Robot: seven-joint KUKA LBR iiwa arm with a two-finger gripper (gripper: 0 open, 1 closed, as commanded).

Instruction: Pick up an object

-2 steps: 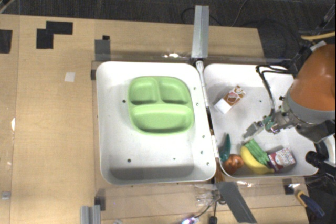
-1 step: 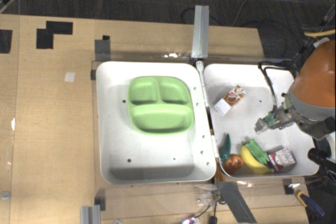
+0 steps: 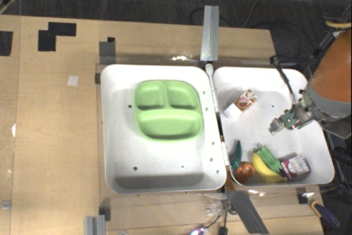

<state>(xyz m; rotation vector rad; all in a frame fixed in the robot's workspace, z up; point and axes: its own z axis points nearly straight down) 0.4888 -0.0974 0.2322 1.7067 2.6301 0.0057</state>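
My gripper (image 3: 276,126) hangs over the middle right of the right bin (image 3: 316,143), with bare bin floor under it. A small brown and white carton (image 3: 244,102) lies to its upper left, apart from it. Along the bin's front edge sits a cluster: a teal-topped piece (image 3: 237,151), a reddish apple (image 3: 245,171), a yellow banana (image 3: 265,169), a green item (image 3: 269,156) and a small red box (image 3: 296,167). Nothing shows held in the gripper.
The left bin (image 3: 118,135) holds a green divided plate (image 3: 168,109). A metal rail (image 3: 210,33) stands behind the divider between the bins. The arm's orange band (image 3: 336,71) looms over the right bin's right wall. Cables run at the far right.
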